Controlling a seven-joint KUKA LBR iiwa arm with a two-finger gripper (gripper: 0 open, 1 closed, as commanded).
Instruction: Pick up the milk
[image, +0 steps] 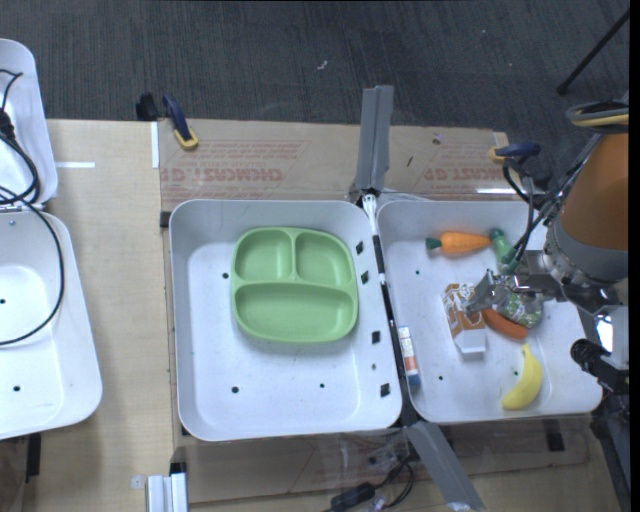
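Camera view: the gripper (503, 290) hangs low in the right bin (440, 395), partly hiding a second carrot (505, 324); how it is set cannot be told. The milk carton (466, 318) lies just beside it, with a carrot (462, 242), a banana (524, 381) and, in the left bin (205, 400), a green divided plate (295, 284).

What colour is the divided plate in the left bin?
Light green; the plate shows clearly in the camera view.

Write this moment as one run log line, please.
gripper: over right white bin, at small milk carton | grasp: unclear | green divided plate: left white bin
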